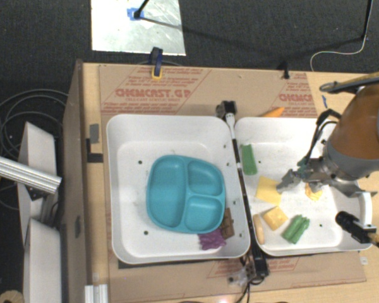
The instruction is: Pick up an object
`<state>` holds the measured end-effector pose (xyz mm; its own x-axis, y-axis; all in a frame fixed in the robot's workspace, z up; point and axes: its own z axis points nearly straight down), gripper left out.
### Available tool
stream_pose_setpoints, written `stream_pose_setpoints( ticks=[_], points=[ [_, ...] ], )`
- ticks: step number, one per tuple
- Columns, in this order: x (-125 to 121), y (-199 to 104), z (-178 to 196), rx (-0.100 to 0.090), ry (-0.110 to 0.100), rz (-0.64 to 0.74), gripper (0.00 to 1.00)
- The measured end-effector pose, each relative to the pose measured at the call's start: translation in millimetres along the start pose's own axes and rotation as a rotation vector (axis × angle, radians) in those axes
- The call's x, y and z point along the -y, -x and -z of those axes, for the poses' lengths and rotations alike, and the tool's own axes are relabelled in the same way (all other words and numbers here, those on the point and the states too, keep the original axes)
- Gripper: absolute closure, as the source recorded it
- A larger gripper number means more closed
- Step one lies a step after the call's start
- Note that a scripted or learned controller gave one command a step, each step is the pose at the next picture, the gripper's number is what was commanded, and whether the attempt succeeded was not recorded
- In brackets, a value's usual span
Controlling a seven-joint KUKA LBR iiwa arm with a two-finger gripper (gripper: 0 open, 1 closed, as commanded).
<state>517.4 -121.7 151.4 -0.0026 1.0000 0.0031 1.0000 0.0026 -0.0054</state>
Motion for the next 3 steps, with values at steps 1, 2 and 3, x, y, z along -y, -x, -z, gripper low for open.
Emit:
stream_pose_setpoints(
  ticks=[1,2,3],
  points=[
    [-42,-18,-70,0.003,0.007,0.004,0.0],
    [20,43,-67,0.003,0.004,-0.006,0.0],
    [-38,4,113,0.007,0.027,0.009,0.0]
  ],
)
